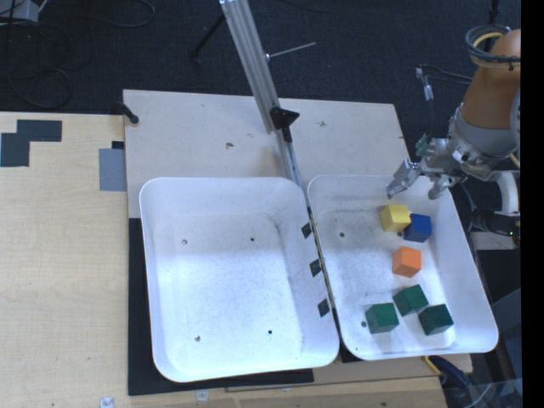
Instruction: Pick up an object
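- Fingers (399,184) look spread apart with nothing between them, so the gripper (420,179) is hanging at the far rim of the right bin (476,266), just above the blocks.
- Closest target is the yellow block (394,218), and it's touching the blue block (417,227). My worry: one finger comes down on the blue one, or shoves both sideways instead of straddling yellow.
- Orange block (407,261) sits alone, near that pair, probably an easier grab.
- Three green blocks (410,309) are bunched at the near end, so same crowding problem.
- All look like small hard cubes with flat, smooth faces; the bin is slick white plastic, so they'd likely slide if nudged.
- Left bin (161,202) has just specks in it.
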### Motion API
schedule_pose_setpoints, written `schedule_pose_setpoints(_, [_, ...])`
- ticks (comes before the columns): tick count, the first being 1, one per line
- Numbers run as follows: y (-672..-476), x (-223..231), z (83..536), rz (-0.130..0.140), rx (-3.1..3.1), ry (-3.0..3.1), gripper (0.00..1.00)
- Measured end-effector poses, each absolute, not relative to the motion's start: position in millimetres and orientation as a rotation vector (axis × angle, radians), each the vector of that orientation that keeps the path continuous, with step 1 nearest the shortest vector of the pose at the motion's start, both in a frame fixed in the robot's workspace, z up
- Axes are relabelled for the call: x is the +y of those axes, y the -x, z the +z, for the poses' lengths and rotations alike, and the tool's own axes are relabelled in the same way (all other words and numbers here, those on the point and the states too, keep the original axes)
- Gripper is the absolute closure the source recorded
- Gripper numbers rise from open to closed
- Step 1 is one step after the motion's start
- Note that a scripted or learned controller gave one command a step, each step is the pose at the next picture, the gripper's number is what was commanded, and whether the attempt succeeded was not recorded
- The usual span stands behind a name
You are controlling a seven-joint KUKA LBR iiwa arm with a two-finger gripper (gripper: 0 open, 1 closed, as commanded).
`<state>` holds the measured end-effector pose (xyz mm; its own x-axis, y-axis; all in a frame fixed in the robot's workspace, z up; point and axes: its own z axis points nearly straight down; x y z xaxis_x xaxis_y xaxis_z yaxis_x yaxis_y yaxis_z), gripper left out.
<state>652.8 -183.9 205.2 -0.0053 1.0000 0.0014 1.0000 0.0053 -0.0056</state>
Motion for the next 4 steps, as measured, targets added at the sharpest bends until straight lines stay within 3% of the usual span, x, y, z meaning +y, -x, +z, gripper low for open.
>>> schedule_pose_setpoints(1, [-667.7, -209.5, 87.1, 0.004, -2.220, 2.219, 0.00])
schedule_pose_setpoints(2, [-668.0, -207.7, 90.5, 0.003, -2.221, 2.218, 0.00])
schedule_pose_setpoints(3, [-668.0, -207.4, 100.4, 0.005, -2.223, 2.215, 1.00])
schedule_pose_setpoints(4, [-632.2, -113.5, 107.8, 0.001, -2.222, 2.209, 1.00])
